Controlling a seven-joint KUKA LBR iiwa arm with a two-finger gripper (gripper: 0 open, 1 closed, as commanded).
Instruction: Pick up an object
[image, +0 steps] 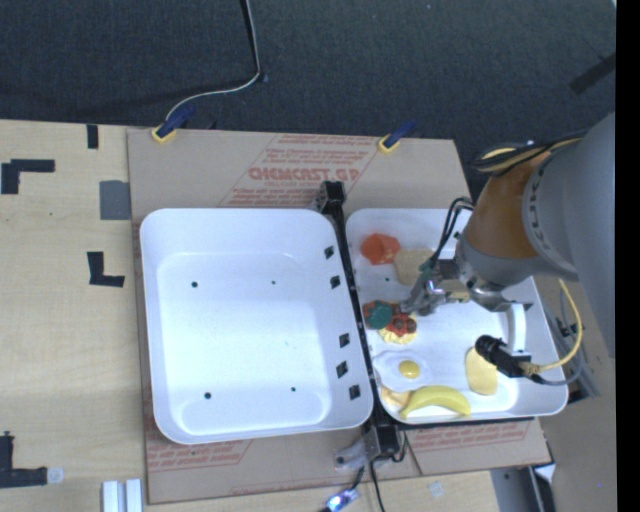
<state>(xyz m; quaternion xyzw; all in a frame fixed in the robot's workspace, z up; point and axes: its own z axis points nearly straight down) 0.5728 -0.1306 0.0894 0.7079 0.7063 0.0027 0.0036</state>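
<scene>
The right bin holds several small items: an orange-red piece at the back, a pale beige piece beside it, a teal and red toy by the left wall, a fried-egg shape, a yellow banana at the front, and a yellow piece to the right. My gripper hangs low over the middle of this bin, just right of the teal and red toy. The view does not let me see anything between its fingers.
The left bin lies beside the right one, split from it by a black divider. Both rest on a cardboard sheet. A black cable loops over the right bin's right side. The arm body covers the right bin's back right.
</scene>
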